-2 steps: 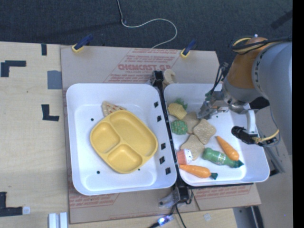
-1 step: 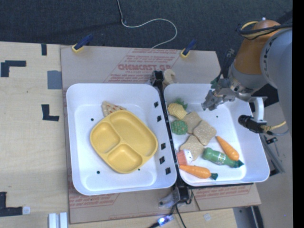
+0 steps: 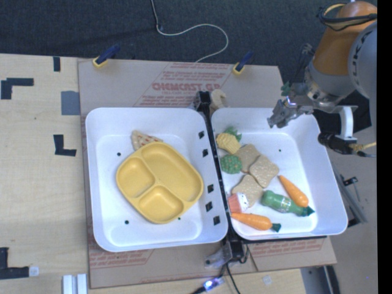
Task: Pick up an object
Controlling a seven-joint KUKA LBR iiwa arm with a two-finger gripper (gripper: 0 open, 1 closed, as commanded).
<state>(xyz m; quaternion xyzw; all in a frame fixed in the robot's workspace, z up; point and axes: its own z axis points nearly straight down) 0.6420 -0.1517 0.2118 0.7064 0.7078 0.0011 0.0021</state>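
Arm: You see the grey arm (image 3: 349,41) with its orange band entering from the right of the camera view, angled down toward the right bin's far edge.
Pincer: You find the pincer (image 3: 277,120) over the upper right part of the right bin, near its far wall. Nothing sits between its fingers; whether they are spread or closed cannot be told from this view.
Right bin: The right bin (image 3: 327,182) holds all the loose toy food, grouped toward its left and near side, apart from the pincer.
Corn: A yellow corn piece (image 3: 228,142) lies near the bin's left wall, with a small green leafy bit just above it.
Broccoli: A green broccoli piece (image 3: 231,163) lies just below the corn.
Crackers: Several tan crackers (image 3: 257,169) lie overlapping in the middle of the group.
Carrots: One orange carrot (image 3: 293,190) lies slanted at the right of the group; a second carrot (image 3: 252,220) lies along the near wall.
Green bottle: A green bottle-shaped item (image 3: 283,202) lies between the two carrots.
Left bin: The left bin (image 3: 101,164) carries a yellow divided plate (image 3: 159,182); a tan waffle-like wedge (image 3: 144,140) shows at the plate's far edge, partly tucked under it.
Worktop: Both bins rest on a cardboard sheet (image 3: 177,84) on the worktop (image 3: 37,164); a thin white cable (image 3: 190,29) loops behind it.
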